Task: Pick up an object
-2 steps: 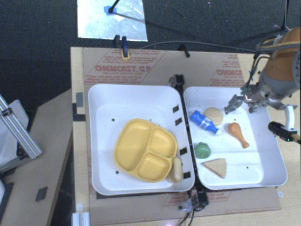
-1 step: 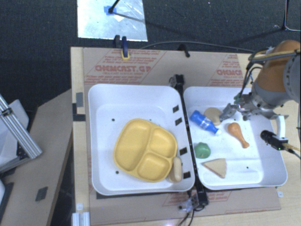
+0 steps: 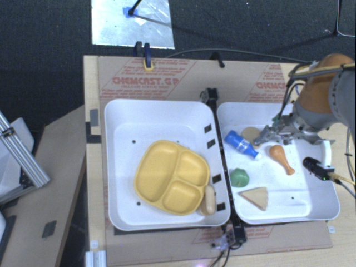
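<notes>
1. The end effector [image 3: 271, 135] hangs low in the right bin [image 3: 311, 210], near its 11 o'clock corner; how far open it is, I cannot tell, and nothing visibly sits in its grip
2. A blue bottle [image 3: 241, 144] lies just at its 8 o'clock, an orange drumstick [image 3: 281, 157] at its 5 o'clock
3. A green lump [image 3: 240, 177] and tan wedge [image 3: 255, 197] lie toward 6 o'clock
4. The left bin [image 3: 122, 149] bears a yellow tray [image 3: 167, 174]

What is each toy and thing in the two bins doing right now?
yellow divided plate: flat in the left bin, tilted askew.
bread roll: against the plate's edge.
blue bottle: lying on its side.
green ball: resting.
drumstick: lying flat.
sandwich wedge: lying flat.
gripper: low in the right bin, holding nothing visible.
</notes>
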`<action>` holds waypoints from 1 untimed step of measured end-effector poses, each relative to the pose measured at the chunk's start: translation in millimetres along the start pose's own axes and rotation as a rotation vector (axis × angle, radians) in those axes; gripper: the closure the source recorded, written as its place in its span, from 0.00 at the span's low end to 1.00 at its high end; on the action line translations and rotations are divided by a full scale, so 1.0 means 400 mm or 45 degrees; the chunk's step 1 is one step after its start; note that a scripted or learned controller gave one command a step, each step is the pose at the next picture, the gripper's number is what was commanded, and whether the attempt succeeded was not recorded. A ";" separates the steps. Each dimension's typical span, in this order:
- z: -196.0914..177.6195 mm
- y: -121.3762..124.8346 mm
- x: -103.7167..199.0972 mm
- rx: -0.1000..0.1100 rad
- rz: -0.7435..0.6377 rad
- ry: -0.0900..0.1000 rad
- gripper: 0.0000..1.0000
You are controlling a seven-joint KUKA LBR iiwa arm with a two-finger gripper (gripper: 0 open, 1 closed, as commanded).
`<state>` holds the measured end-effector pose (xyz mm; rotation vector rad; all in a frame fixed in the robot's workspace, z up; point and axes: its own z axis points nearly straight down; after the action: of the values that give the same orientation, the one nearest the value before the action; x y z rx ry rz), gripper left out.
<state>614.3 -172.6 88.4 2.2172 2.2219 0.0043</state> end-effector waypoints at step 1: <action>-0.036 0.009 0.003 -0.016 -0.002 0.000 1.00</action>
<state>618.0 -171.3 102.7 2.2092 2.2178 0.0181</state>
